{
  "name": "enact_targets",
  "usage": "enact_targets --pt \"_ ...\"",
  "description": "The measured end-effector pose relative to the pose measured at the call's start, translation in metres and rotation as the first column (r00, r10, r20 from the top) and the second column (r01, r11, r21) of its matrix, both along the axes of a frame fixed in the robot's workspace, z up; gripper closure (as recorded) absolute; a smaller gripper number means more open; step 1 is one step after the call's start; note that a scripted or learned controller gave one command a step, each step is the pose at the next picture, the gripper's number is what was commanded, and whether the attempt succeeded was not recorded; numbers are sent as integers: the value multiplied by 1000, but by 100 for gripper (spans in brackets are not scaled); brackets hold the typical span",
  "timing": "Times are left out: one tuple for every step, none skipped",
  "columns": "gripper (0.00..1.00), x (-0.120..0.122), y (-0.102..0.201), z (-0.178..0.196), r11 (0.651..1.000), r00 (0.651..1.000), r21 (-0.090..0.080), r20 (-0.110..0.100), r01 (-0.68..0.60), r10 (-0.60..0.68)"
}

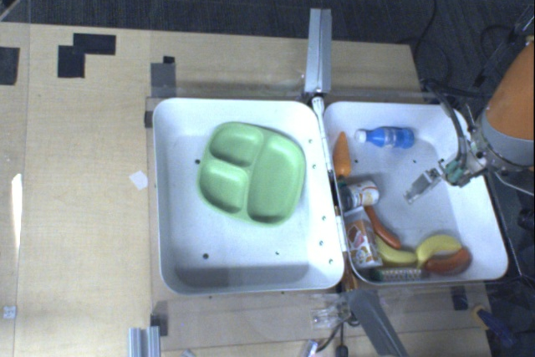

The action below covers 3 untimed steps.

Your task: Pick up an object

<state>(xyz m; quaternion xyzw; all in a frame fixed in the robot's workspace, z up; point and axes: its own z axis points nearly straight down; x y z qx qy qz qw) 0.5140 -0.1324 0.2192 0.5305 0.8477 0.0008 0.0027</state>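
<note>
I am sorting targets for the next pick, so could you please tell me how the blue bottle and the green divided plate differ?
The blue bottle lies on its side in the right bin; the green divided plate sits flat in the left bin. The bottle is small and slim, the plate much larger and broad. The bottle shares its bin with other items; the plate is alone. Both rest untouched, apart from the hand.

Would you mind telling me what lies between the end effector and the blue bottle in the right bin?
In the camera view, only bare white bin floor lies between the end effector and the blue bottle.
</note>
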Motion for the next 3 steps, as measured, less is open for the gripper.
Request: enact_targets --pt "0 62 -20 -69 989 989 0 -1 -150 150" --pt "0 134 -19 -104 979 978 -13 27 -204 204" --pt "0 130 -11 -131 999 999 -1 4 -43 43"
